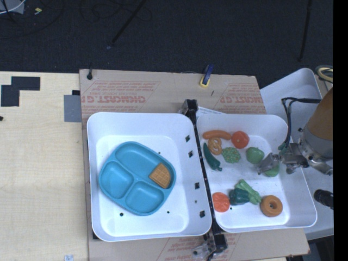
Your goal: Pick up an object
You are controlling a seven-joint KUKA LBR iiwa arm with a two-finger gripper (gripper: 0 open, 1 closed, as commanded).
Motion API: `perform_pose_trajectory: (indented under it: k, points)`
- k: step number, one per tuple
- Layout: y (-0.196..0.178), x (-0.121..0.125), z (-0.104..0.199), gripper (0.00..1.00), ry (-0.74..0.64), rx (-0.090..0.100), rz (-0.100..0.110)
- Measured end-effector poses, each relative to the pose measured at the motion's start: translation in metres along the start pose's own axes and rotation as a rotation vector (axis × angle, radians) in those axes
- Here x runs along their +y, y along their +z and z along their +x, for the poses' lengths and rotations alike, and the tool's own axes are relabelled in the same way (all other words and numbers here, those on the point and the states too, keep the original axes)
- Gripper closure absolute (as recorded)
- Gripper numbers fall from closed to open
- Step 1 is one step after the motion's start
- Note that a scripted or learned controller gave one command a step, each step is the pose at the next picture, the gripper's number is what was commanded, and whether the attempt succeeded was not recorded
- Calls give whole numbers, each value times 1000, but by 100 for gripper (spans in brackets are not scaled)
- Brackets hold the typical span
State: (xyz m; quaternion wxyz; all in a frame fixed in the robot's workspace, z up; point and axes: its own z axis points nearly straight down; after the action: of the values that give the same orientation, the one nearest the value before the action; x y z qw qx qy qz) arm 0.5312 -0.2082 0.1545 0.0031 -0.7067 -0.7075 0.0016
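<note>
Green toy (272,170) sits at right edge of right bin (283,125), directly under the gripper (270,166), which reaches in from the right; fingers look parted around it, not visibly clamped, so no confirmed hold.

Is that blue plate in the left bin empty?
No. The blue plate holds one small waffle-like piece in its right compartment.

We see a pale wooden bench (38,167) with a printed cardboard sheet (141,94) lying flat on it. On the cardboard, two shallow white bins sit side by side, touching: the left bin (138,222) and the right bin (296,213). Dark rectangular patches (22,88) mark the bench's far left.
</note>
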Motion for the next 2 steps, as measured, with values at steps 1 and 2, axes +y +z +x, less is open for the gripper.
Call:
perform_pose_trajectory:
  k: [1,2]
  points:
    - [46,8,4,0,-2,0,-2]
    - [68,8,6,0,0,-1,-2]
